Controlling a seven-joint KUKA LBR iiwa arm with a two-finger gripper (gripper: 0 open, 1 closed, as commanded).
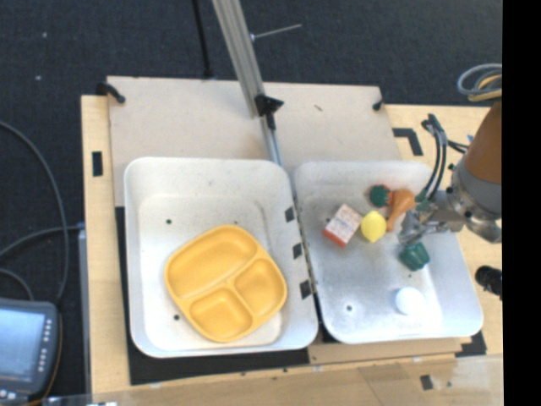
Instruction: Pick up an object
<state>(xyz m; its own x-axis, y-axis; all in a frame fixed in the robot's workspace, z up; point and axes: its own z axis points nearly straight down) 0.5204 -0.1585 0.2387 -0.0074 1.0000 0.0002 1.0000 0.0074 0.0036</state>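
Two shallow white bins were recorded side by side on a pale bench (237,121). The left bin (148,184) contained one yellow divided tray (225,282) of three compartments, lying in its lower middle. The right bin (338,311) contained six small items: a red and white box (342,224), tilted, near the bin's upper middle; a yellow lemon-shaped piece (374,226) just beside that box on the right; a dark green round piece (378,194) above the lemon; an orange carrot-like piece (400,202), touching or nearly touching the green round piece; a teal green object (413,255) toward the right wall; and a white ball (409,300) lower down, well apart from the others. The arm (483,163) was noted entering from the right, its gripper (414,229) lowered into the right bin between the orange piece and the teal object, directly above the latter. Whether the gripper was wide, narrow or grasping anything could not be told. A slanted metal pole (241,45) was seen behind the bins.
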